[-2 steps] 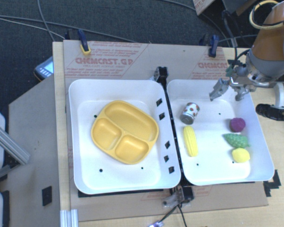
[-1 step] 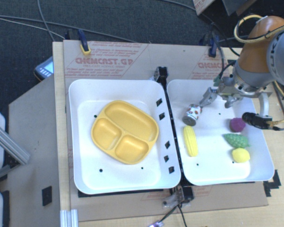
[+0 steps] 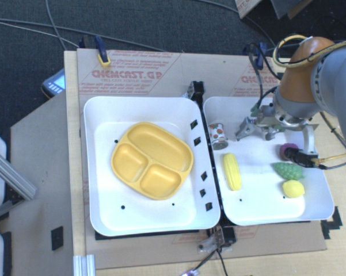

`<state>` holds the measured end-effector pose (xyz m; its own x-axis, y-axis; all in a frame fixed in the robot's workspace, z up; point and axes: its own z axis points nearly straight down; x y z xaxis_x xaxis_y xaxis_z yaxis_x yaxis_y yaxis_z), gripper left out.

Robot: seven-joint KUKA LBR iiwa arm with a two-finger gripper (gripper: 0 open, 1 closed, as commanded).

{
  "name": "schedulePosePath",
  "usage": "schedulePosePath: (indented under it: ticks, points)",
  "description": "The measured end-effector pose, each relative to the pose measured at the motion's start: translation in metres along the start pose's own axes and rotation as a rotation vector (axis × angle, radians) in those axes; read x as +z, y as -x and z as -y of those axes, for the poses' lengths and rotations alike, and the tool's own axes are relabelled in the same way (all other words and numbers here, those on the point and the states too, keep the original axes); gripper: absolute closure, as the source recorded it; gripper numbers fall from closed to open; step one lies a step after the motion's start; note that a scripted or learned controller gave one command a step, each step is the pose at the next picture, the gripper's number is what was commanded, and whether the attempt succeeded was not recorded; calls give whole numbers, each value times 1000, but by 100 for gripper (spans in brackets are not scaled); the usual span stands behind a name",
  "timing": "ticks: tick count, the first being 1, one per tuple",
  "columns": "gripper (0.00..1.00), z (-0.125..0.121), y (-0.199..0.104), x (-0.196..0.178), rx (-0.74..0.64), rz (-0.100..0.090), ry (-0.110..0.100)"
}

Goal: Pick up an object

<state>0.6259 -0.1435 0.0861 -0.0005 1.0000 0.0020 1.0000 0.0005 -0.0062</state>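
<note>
The right bin (image 3: 265, 211) holds a small white can with red marks (image 3: 218, 136) near its left wall. In front of the can lies a yellow corn cob (image 3: 232, 171). A purple round piece (image 3: 288, 151), a green knobbly piece (image 3: 288, 170) and a yellow lemon (image 3: 293, 188) sit at the bin's right side. My gripper (image 3: 257, 132) hangs over the back of the right bin, to the right of the can and left of the purple piece. Its fingers stand apart, open, with nothing between them.
A yellow divided plate (image 3: 152, 160) lies in the left bin (image 3: 103, 211). A black divider with clips (image 3: 204, 154) runs between the bins. Cables (image 3: 319, 163) trail from the wrist over the right bin's right rim. Cardboard (image 3: 132, 73) lies under both bins.
</note>
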Motion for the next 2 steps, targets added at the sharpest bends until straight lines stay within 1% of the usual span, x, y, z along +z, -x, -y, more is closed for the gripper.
schedulePosePath:
  ticks: [1,2]
  points:
    - [100,-2,0,-15,1,1,7]
    - [100,-5,7,-78,1,4,14]
